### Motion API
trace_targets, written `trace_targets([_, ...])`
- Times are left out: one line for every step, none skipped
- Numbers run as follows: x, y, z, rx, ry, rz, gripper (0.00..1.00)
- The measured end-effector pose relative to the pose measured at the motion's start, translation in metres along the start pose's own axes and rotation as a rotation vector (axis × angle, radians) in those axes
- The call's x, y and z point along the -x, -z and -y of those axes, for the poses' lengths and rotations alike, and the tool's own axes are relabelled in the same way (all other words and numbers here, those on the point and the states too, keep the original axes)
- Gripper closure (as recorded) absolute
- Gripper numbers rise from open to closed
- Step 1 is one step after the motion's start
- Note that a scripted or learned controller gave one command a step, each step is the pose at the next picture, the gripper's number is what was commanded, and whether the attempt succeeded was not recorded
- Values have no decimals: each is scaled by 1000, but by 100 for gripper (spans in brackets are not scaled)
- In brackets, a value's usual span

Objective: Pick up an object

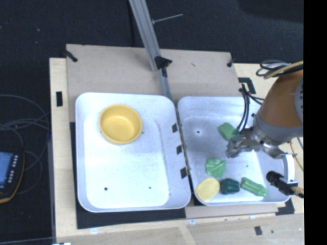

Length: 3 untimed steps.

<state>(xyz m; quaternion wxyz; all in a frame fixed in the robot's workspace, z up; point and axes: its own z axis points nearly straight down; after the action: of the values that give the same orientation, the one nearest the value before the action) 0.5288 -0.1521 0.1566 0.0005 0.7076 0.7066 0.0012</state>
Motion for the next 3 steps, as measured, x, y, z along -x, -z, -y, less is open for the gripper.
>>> trace_targets([7, 46, 4, 2, 0, 2, 100])
trace_targets([7, 58, 4, -1, 1, 1, 100])
trace_targets([-47, 59, -11, -1, 6, 0, 100])
